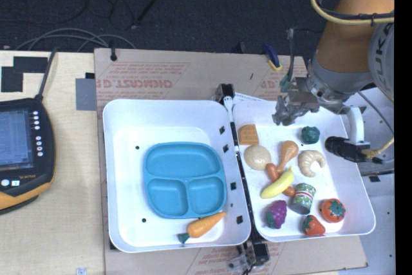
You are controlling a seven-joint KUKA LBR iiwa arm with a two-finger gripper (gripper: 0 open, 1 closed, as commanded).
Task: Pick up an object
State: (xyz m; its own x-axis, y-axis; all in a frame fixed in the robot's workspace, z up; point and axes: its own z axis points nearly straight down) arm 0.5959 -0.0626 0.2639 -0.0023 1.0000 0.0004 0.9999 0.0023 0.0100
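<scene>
My gripper [283, 118] hangs over the back of the right bin [360, 196], above bare floor behind the toy food. Below it lie a tan bread slice [248, 134], a cream shell-shaped piece [257, 156], a chicken drumstick [287, 152], a croissant [311, 161], a dark green broccoli [310, 134], a banana [278, 185], a small can [302, 196], purple grapes [276, 213], a tomato [333, 209] and a strawberry [313, 226]. Nothing shows between the dark fingers.
The left bin [122, 138] holds a blue divided plate [185, 178] and a carrot [205, 225] at its front edge. A teach pendant [22, 145] lies on the bench at far left. Black clips [226, 94] join the bins along the middle.
</scene>
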